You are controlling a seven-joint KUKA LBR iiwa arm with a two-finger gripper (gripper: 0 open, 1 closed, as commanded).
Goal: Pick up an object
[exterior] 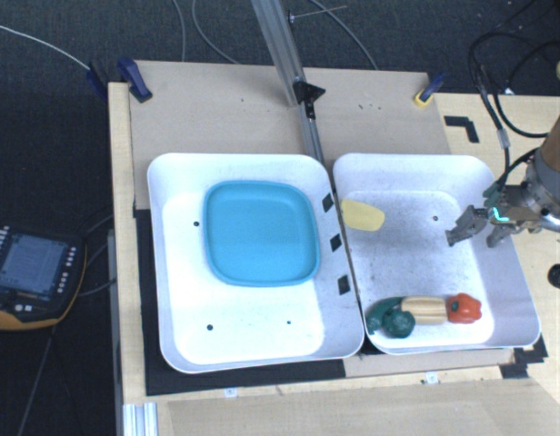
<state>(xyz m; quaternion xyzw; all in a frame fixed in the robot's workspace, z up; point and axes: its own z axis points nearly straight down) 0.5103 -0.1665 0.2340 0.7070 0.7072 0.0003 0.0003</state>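
Observation:
In the right bin [416, 175], a pale yellow piece [363, 214] lies near the left wall. Along the front wall sit a dark green object [391, 319], a tan cylinder [424, 310] and a red object [463, 308], touching one another in a row. My gripper [481, 232] hangs over the right side of this bin, above and to the right of that row. Its two dark fingers are spread open with nothing between them.
The left bin [175, 271] holds a square blue plate [262, 232]. A metal rail [278, 34] runs from the top down to the seam between the bins. Cables hang at the right by the arm. A handheld pendant [30, 271] lies off the bench at left.

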